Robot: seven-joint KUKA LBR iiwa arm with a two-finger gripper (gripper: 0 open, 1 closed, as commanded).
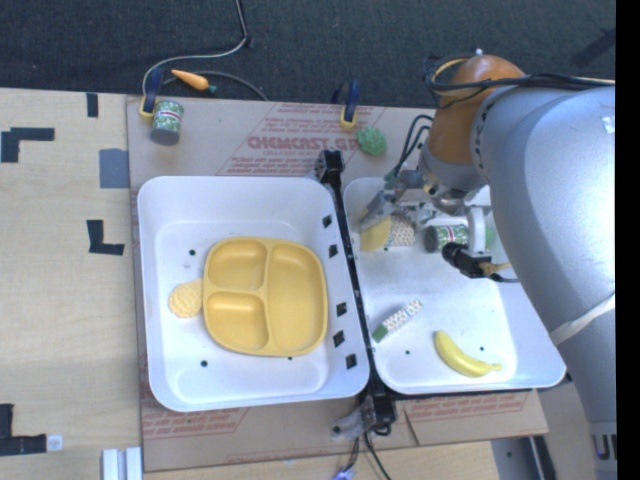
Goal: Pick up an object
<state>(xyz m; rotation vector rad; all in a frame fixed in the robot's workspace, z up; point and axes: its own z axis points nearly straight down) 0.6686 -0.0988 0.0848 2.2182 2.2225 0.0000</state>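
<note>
At the far edge of the right bin (520, 368) my pincer (392, 206) hangs low over a yellow block (376, 235) and a pale meshed piece (402, 232), but my own wrist and cables crowd it so that I cannot tell how wide it stands or whether it has hold of anything; a small green-labelled can (447, 235) lies half hidden just beside them. That bin also holds a banana (464, 355) near its near-right corner and a small patterned bar (398, 320) by its left wall, while the left bin (160, 268) carries a yellow divided plate (267, 296) with a round waffle-like cookie (185, 299) touching its left edge.
</note>
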